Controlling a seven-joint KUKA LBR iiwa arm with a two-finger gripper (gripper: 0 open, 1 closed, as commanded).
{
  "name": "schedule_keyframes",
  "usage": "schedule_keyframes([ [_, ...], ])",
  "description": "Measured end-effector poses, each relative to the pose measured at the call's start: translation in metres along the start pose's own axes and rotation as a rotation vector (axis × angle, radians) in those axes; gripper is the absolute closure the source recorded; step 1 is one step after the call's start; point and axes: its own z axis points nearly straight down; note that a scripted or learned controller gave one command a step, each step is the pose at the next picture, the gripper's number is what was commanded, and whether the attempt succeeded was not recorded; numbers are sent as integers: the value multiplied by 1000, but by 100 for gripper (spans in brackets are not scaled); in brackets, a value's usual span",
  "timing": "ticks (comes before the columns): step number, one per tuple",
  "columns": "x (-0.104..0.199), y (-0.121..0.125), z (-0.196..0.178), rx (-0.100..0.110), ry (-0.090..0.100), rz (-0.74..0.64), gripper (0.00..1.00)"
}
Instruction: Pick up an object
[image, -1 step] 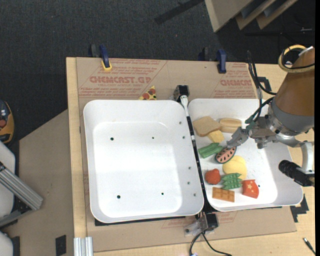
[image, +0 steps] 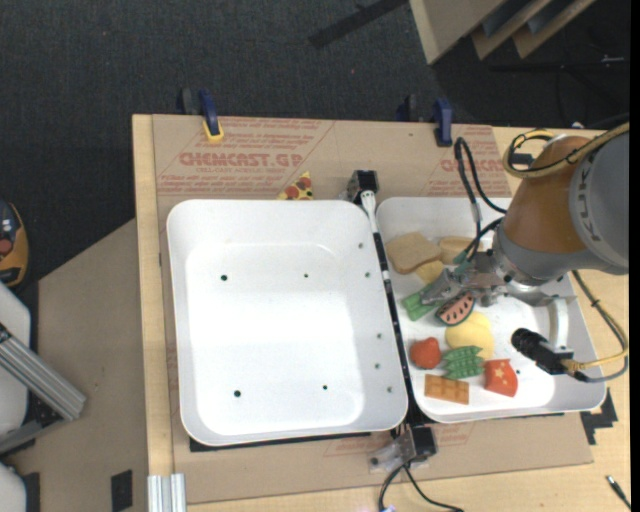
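A watermelon slice lies mid-way in the right bin, beside a green piece, directly under the gripper; whether the gripper is spread or pinching cannot be told. At the slice's 6 o'clock sits a lemon, with a tomato at 7. Bread rests at 11. The left bin lies at 9 o'clock.
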Motion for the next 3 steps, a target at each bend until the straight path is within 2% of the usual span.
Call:
schedule_keyframes([
  [1,23,-29,-8,-14,-6,0,0],
  [2,24,-27,-19,-17,-5,-1,100],
  [3,101,89,-110,-21,-3,-14,100],
])
